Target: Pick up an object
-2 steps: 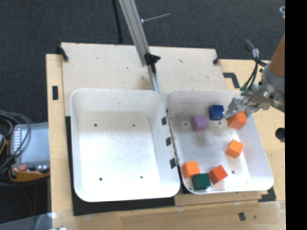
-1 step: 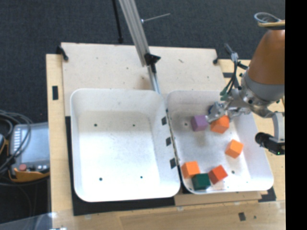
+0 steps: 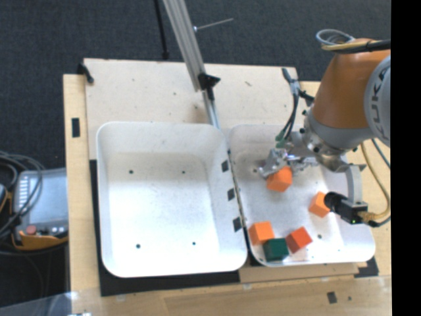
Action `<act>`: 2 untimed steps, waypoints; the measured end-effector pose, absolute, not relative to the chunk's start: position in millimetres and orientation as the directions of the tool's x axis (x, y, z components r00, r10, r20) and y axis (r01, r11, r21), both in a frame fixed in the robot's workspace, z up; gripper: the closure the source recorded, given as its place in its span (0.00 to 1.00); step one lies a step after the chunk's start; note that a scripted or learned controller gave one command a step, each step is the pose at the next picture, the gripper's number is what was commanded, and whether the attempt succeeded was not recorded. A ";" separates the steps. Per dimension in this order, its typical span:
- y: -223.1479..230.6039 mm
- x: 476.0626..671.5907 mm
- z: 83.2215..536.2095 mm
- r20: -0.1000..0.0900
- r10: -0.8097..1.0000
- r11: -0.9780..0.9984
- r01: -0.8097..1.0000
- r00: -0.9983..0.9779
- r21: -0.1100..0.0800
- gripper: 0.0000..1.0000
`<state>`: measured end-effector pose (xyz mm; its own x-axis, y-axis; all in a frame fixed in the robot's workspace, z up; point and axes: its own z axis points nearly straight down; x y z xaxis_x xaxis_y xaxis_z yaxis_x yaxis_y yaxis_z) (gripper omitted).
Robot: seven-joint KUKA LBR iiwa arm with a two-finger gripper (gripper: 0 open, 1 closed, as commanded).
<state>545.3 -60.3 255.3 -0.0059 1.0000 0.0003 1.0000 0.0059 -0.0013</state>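
Hanging over the right bin [image 3: 368, 245], the pincer [image 3: 279, 170] has an orange block [image 3: 279, 180] pinched between its fingers, seemingly just off the floor. Grasp looks made; lifting clear remains. Four other blocks lie nearer.

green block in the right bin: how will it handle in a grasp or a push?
The green block looks rigid with flat faces, so it should slide, not roll. Orange blocks sit tight on either side, so fingers may not fit, and a push would likely move them. It sits by the bin wall.
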 end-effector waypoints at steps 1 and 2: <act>-5.0 538.9 241.4 0.001 1.000 0.007 1.000 -0.007 -0.001 1.00; 51.8 532.9 230.7 0.001 1.000 0.007 1.000 -0.007 -0.002 1.00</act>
